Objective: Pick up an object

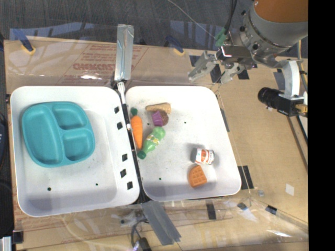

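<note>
Hovering open beyond the bin's far rim, tool (210, 71) sits well apart from carrot (137, 130).

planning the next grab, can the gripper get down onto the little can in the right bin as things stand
Probably yes. The gripper hangs above the right bin's far edge, and the can lies apart from the waffle with nothing over it.

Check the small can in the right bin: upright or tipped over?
Tipped. The can lies on its side on the right bin floor, beside the waffle.
</note>
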